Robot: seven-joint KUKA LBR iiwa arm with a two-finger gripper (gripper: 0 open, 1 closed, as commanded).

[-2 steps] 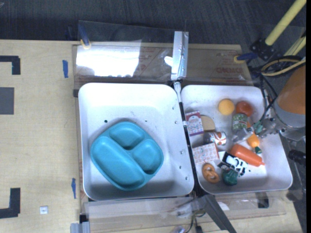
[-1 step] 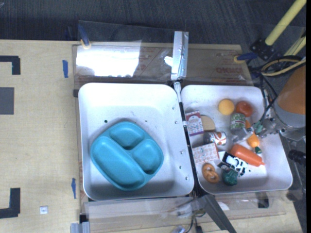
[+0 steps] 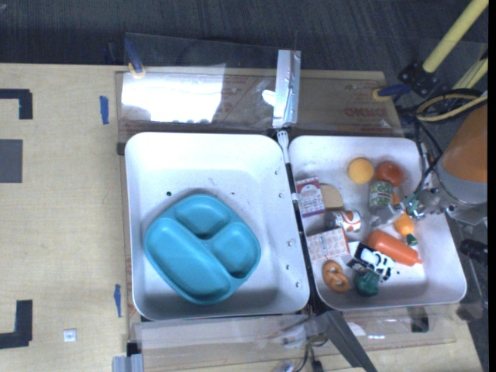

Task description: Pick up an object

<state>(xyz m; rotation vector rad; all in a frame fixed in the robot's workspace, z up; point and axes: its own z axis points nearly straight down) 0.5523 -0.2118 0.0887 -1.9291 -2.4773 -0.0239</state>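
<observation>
The right bin (image 3: 446, 285) holds a jumble of small toy foods. Among them are an orange ball (image 3: 359, 170), a red tomato (image 3: 390, 172), a green jar (image 3: 380, 194), a carrot (image 3: 394, 247), a pretzel (image 3: 335, 275), a black-and-white piece (image 3: 375, 261) and a dark green piece (image 3: 366, 284). My gripper (image 3: 413, 205) hangs low at the bin's right side, just right of the green jar and above a small orange piece (image 3: 404, 225). The arm's orange band (image 3: 471, 152) shows at the right edge. I see nothing held.
A blue divided plate (image 3: 203, 246) lies in the left bin (image 3: 155, 161). A red-and-white box (image 3: 311, 197), a printed card (image 3: 326, 245) and a small can (image 3: 350, 221) lie along the right bin's left side. Clear plastic sheeting (image 3: 201, 91) stands behind the bins. Yellow cables (image 3: 434, 107) run at the back right.
</observation>
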